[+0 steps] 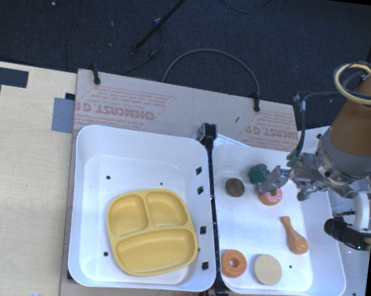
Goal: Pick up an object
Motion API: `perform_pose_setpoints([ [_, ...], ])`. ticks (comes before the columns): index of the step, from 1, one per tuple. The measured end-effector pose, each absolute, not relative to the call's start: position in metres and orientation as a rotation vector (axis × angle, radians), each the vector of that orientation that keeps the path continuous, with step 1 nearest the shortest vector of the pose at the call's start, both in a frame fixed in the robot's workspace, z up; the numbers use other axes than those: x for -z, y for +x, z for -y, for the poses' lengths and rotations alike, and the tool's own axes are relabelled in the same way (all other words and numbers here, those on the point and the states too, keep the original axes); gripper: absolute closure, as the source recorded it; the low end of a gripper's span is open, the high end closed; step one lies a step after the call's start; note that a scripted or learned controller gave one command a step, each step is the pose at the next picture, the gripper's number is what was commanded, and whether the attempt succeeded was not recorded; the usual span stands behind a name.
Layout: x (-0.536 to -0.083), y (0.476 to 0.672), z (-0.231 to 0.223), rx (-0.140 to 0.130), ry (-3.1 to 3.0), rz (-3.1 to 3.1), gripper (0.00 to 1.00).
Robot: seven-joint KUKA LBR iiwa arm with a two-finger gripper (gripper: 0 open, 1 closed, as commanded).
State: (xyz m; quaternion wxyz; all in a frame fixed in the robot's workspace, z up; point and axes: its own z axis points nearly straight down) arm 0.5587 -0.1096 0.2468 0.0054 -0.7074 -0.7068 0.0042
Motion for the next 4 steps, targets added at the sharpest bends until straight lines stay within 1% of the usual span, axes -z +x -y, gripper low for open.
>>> perform_pose_setpoints([
  [1,-0.253,0.561,0.11,-0.003,-2.218,2.22,0.0],
  [2,-0.202,0.568,0.102,-0.007,-2.216,2.217,0.0],
  [4,-0.105,0.581,0.097,-0.007,-2.217,2.216,0.0],
])
